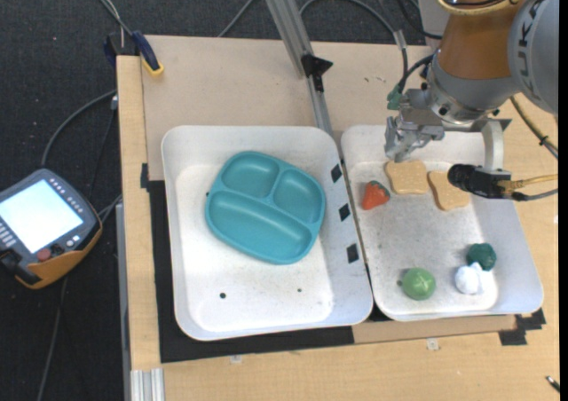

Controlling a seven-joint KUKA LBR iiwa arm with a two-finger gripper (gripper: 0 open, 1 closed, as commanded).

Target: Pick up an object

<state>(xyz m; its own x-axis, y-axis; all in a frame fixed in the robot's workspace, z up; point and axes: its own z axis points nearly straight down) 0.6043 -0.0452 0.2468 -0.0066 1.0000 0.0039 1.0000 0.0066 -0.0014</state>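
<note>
The hand (404,144) hangs just above the left slice of toast (407,177) at the far end of the right bin (524,288), and whether its grip is open or closed cannot be told from this angle. The likely failures are a flat slice slipping out of a pinch, or the hand nudging the red strawberry-like piece (374,195) or the second slice (449,191), both very near. Counted: two white bins, two toast slices, one red piece, one green ball (418,283), one white-and-green item (475,271), and one teal divided plate (264,206) in the left bin (191,302).
</note>
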